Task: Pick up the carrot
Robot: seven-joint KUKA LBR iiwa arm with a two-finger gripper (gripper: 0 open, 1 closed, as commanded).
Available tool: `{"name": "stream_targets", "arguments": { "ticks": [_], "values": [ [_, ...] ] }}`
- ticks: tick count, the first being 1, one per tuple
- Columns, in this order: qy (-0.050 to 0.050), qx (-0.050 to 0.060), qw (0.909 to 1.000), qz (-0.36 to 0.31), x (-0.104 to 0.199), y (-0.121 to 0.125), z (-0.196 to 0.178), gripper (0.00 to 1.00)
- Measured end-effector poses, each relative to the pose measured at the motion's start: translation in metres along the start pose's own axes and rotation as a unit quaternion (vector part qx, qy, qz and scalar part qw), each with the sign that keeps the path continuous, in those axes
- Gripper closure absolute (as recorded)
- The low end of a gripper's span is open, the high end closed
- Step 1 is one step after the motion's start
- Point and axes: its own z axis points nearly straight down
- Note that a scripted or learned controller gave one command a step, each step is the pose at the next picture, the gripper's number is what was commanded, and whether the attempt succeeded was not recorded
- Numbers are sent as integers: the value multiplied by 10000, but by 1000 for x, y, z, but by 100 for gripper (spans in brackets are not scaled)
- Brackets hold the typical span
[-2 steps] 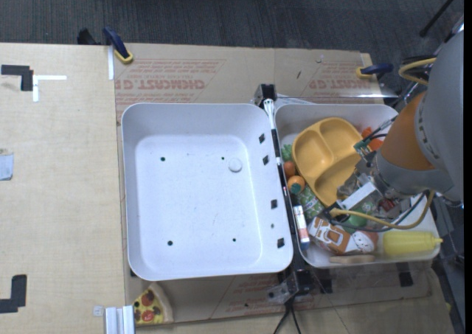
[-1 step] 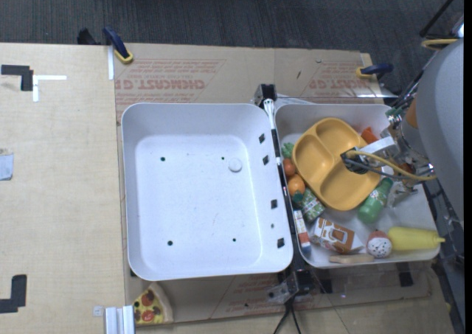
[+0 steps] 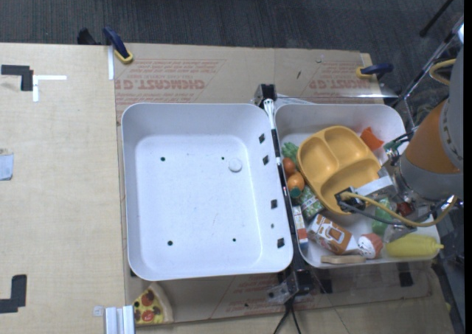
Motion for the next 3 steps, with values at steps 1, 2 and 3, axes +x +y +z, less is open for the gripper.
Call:
{"name": "stream_targets", "arguments": {
  "ticks": [1,2,3],
  "values": [
    [24,51,9981,-616,34,66,20,0],
    [-6,8,9999,-108,56,9,20,0],
    [-4,-11,10000,-28,100,30,19,0]
  ]
}}
